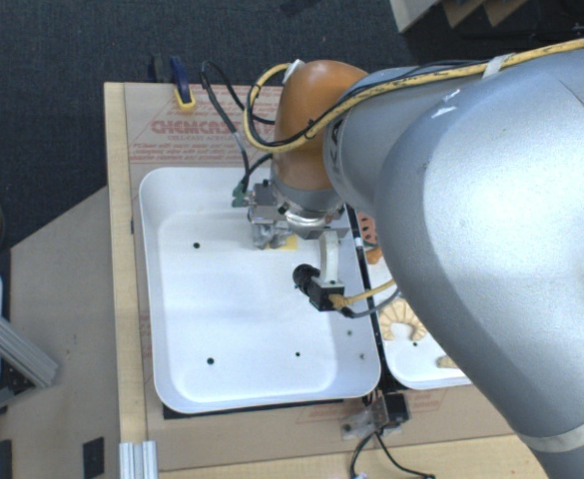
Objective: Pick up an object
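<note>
While my grey arm with its orange band (311, 118) comes in from the right and covers much of the scene, my gripper (272, 230) points down into the shallow white plastic left bin (157, 297), near that bin's far right part. From this angle the wrist hides the tip, so I cannot tell whether the gripper is apart, together or clamped on anything. A faint yellowish patch shows just under the metal wrist, too small for me to name.

Just below the wrist, a small black block (311, 285) hangs on a thin yellow cable (262, 118) that loops up around the orange band. The floor of the left bin shows plain white with a few small dark dots (210, 360).

Of the 2 bins, the shallow white plastic right bin (411, 372) is mostly hidden under my arm. In the strip of it that I can see lie the things to pick: a pale tan lumpy object (403, 319) near the dividing edge and an orange patterned object (371, 236) further back, close against my arm. Both lie apart from my gripper, across the rim between the bins.

Both bins sit on a brown cardboard-coloured bench top (122, 218), with a blue and yellow clamp (182, 83) at its far edge.
</note>
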Motion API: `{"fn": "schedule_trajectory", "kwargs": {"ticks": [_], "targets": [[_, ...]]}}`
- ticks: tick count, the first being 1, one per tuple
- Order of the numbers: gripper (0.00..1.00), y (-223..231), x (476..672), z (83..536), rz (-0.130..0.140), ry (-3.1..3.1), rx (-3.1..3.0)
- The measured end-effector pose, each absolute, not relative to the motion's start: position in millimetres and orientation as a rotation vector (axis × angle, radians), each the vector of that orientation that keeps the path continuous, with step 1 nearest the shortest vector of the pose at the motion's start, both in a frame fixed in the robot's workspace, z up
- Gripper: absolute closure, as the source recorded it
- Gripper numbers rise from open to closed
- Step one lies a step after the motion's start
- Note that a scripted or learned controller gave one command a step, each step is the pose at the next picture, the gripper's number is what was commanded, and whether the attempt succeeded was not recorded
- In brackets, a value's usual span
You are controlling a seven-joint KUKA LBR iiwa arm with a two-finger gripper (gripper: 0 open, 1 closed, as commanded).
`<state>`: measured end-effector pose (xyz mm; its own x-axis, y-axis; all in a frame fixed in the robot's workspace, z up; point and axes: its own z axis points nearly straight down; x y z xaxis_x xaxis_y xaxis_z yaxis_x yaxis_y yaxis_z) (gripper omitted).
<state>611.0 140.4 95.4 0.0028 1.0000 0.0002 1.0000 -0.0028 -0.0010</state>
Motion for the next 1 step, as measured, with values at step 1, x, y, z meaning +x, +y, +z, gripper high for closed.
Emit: {"fn": "schedule_trajectory", "kwargs": {"ticks": [1], "targets": [[1.0,156.9,645.8,84.3,-0.005,-2.225,-2.222]]}}
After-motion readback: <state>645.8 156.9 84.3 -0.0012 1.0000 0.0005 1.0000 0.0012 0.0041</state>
